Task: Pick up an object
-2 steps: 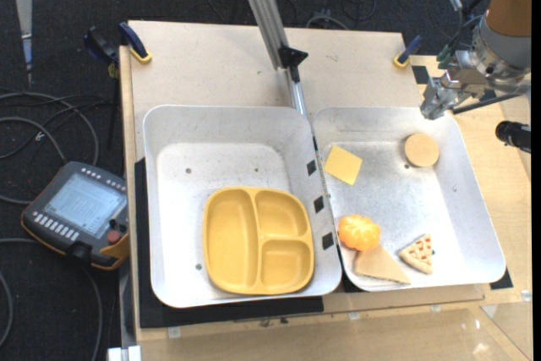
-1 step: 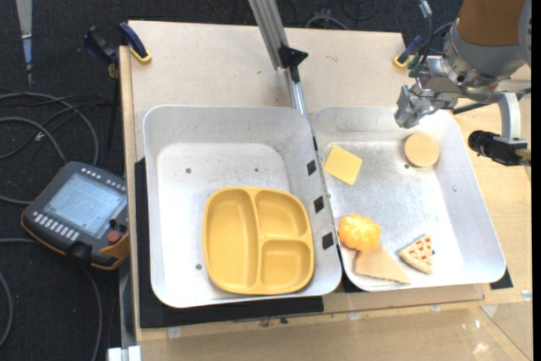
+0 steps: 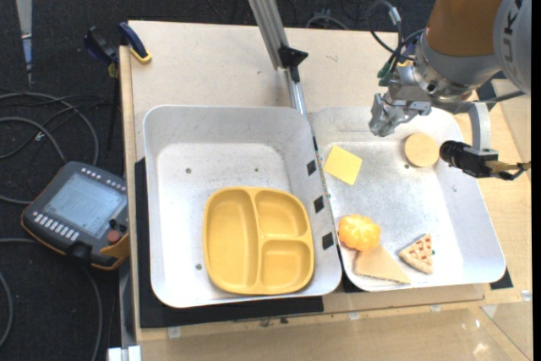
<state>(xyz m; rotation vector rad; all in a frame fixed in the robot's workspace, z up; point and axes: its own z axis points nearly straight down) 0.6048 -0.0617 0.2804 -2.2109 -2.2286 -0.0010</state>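
Jaws (image 3: 382, 124) hang over the far end of the right bin (image 3: 473, 207), and whether they stand open or closed cannot be told from this slant; nothing shows between them.

Nearest in that bin lie a pizza slice (image 3: 418, 253) at the right and a tan wedge (image 3: 378, 265) beside it, with an orange fruit (image 3: 359, 232) touching the wedge's far left corner. Farther in, a yellow square block (image 3: 344, 164) sits close to the left wall. A round tan disc (image 3: 421, 150) lies at the far end, just right of the jaws.

The left bin (image 3: 169, 148) holds a yellow divided tray (image 3: 258, 240) toward its near side.

On the far left corner of the desk (image 3: 203, 55) rests a blue and yellow tool (image 3: 135, 42).
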